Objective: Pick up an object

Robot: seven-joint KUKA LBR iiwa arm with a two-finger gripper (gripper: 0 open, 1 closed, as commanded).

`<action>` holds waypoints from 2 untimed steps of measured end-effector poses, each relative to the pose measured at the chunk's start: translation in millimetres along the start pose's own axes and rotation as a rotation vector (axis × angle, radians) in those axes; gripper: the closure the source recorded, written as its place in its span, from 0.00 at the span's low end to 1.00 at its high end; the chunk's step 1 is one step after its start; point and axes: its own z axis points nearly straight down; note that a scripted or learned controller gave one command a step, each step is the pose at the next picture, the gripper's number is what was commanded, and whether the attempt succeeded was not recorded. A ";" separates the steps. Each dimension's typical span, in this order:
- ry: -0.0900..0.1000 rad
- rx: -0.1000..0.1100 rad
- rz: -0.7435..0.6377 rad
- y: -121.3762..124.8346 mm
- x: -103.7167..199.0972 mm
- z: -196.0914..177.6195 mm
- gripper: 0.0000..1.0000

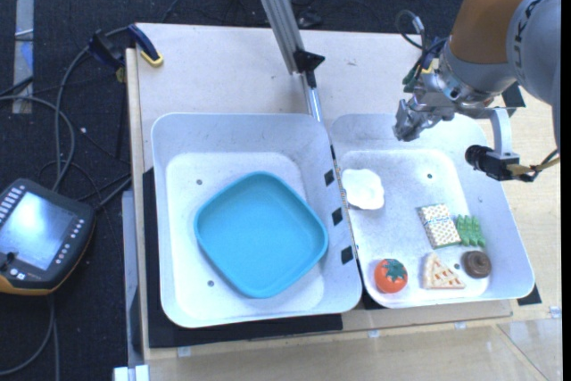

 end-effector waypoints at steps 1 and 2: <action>0.000 0.000 0.001 -8.8 42.4 -7.4 1.00; 0.000 0.002 0.001 -20.9 93.6 0.1 1.00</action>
